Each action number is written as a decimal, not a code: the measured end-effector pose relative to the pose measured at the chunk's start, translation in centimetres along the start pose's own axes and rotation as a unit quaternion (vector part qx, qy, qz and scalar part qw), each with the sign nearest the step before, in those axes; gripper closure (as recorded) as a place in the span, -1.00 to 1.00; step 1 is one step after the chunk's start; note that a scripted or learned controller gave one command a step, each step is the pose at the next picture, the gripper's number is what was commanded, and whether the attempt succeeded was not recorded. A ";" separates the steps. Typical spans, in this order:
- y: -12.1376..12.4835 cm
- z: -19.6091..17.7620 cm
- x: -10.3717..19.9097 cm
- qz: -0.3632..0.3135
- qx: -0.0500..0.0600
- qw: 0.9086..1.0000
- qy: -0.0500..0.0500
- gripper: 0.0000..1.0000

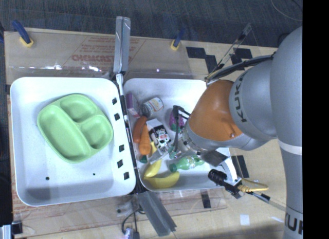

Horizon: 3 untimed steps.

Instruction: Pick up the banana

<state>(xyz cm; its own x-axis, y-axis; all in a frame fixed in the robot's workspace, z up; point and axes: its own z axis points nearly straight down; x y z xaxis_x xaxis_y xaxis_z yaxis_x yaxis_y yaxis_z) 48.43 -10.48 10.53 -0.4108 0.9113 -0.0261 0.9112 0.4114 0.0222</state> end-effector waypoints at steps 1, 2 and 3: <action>1.9 -8.7 3.4 0.012 0.012 1.000 0.013 -1.00; 0.3 0.0 0.6 -0.087 -0.002 0.996 0.006 -1.00; 0.6 -1.2 0.1 -0.088 -0.005 0.996 0.000 1.00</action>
